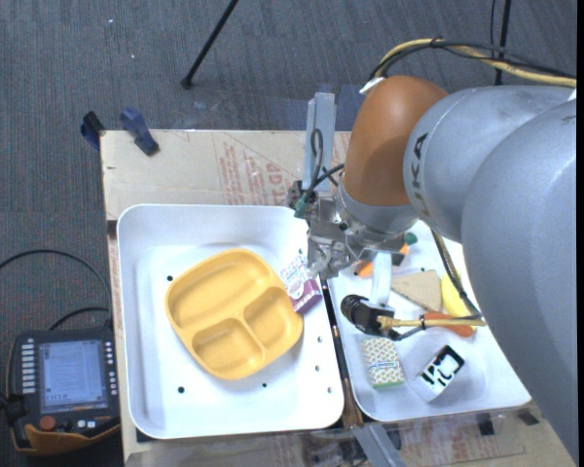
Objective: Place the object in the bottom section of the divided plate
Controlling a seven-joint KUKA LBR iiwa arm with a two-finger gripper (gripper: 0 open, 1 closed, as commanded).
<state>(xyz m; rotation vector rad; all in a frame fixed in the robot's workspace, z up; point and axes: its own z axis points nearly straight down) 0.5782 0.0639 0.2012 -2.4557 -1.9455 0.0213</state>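
Single fixed camera, mounted above the desk [175, 168] and looking down at a slant. Both white bins framed side by side: left bin [136, 309] near frame centre, right bin [496, 382] toward lower right. Far edge of desk toward top of frame, near edge at bottom. Grey carpeted floor [107, 47] visible beyond the desk and along the left side. Arm [487, 154] entering from the right, closer to the lens than the bins, looming large and covering part of the right bin. Moderate distance.
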